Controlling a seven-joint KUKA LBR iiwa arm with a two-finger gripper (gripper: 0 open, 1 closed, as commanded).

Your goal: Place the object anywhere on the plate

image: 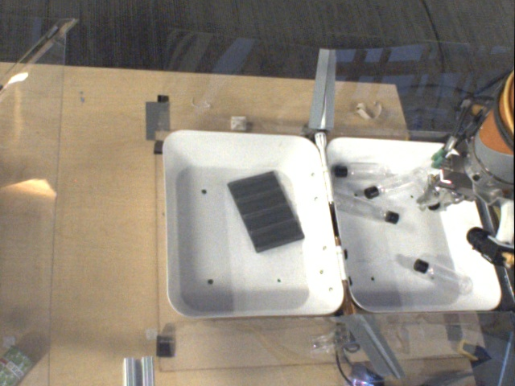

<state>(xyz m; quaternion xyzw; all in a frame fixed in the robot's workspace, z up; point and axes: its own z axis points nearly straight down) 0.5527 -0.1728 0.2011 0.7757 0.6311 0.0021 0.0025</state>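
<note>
Your end effector is hovering in the right bin among clear vials; its state is unreadable; the dark plate is sitting in the left bin.

dark ribbed plate lies tilted in left bin; clear black-capped tubes scattered in right bin.

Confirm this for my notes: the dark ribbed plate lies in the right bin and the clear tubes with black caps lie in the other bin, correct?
Not quite. The camera view shows the dark ribbed plate lying in the left bin, not the right one. The clear tubes with black caps do lie in the other bin, the right one, where the gripper also is.
</note>
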